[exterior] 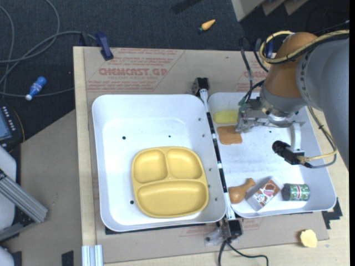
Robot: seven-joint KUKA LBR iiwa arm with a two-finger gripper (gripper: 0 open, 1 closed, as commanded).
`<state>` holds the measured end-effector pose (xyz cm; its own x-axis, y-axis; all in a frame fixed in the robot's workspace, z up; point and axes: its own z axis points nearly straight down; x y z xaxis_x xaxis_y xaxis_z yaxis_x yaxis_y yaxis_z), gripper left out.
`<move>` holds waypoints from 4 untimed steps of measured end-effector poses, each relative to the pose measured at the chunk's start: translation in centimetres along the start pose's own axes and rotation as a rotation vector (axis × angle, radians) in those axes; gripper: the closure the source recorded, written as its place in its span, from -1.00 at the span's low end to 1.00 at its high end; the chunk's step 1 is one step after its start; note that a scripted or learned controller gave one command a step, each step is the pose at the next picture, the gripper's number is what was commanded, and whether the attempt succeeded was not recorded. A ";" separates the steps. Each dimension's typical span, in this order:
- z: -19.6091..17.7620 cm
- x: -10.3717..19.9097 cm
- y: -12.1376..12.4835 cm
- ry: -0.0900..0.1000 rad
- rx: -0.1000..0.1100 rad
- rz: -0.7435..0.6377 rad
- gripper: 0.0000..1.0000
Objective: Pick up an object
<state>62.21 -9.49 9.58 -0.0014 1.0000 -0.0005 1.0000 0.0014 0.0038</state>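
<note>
Arm's parked over the right bin (pixel 324 195), wrist pointing down near the far-left corner, so my guess is it's lining up a grab from straight above. The gripper (pixel 244 121) sits w/ its tip right at the yellow sponge-ish block (pixel 224 117) and the flat brown piece (pixel 229 136), both tucked against the bin's left wall. Probably one of those is the target, but can't say which.

Pincer state: honestly can't tell, the wrist body blocks it from this angle. Nothing visibly held or lifted.

Rest of the right bin: along the near edge there's a brown pear-shaped thing (pixel 241 191), a small carton (pixel 262 194) just beside it, and a green can (pixel 295 192) on its side toward the near-right corner. All apart from the arm.

Left bin (pixel 105 148) has a yellow divided tray (pixel 169 182) sitting flat toward the near side, prob just parked there.
</note>
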 end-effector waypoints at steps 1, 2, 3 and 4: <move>-9.5 1.7 -7.9 0.002 0.002 0.002 1.00; -8.9 1.7 -7.7 0.002 0.006 0.002 -1.00; 1.6 -1.4 -2.7 0.000 0.004 0.004 -1.00; 1.1 0.3 0.4 0.000 0.001 -0.001 -1.00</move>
<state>62.61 -9.21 8.49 -0.0026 1.0000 -0.0007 1.0000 0.0026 0.0032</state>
